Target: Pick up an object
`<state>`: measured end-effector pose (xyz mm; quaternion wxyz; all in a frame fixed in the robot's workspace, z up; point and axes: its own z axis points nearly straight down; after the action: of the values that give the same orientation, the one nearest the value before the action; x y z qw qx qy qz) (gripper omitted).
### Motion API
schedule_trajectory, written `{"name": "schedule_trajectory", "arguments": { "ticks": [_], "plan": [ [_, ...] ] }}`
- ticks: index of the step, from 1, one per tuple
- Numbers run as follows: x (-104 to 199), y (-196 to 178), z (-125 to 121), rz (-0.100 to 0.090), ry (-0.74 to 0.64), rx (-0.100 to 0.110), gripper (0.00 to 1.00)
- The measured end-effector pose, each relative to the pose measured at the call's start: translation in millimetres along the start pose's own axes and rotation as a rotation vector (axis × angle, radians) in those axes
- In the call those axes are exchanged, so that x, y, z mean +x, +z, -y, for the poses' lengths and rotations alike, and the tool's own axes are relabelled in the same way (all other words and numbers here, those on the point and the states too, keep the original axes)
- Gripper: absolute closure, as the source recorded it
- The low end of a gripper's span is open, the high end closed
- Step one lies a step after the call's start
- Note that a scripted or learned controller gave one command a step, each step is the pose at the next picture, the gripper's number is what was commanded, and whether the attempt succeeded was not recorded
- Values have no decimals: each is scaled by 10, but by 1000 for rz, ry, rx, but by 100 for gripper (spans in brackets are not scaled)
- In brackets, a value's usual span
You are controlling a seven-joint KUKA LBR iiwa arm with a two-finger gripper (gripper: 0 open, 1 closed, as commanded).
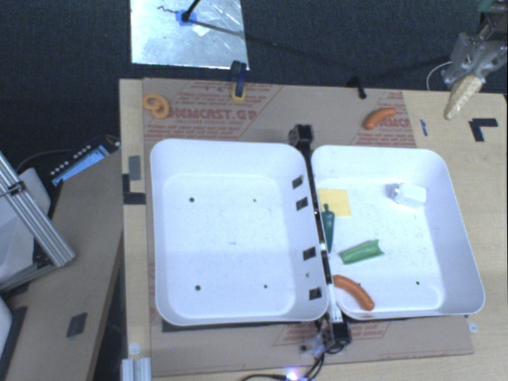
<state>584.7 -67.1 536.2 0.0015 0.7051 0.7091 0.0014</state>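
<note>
The grey gripper point(463, 94) is held beyond the right white bin point(456, 213), ready to descend; whether closed cannot be told.

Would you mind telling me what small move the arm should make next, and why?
Probably bring the gripper left and down toward the right bin. It hangs past the bin's far right corner with nothing between its fingers, while the green object, the orange sausage and the yellow square lie inside.
</note>
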Motion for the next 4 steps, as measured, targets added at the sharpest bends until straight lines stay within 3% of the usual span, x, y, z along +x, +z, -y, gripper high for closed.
{"name": "schedule_trajectory", "arguments": {
  "ticks": [2, 3, 4],
  "plan": [
    [606, 3, 802, -2, -1, 1, 100],
    [929, 5, 982, -1, -1, 2, 100],
    [1205, 7, 976, -2, -1, 1, 100]
  ]
}}
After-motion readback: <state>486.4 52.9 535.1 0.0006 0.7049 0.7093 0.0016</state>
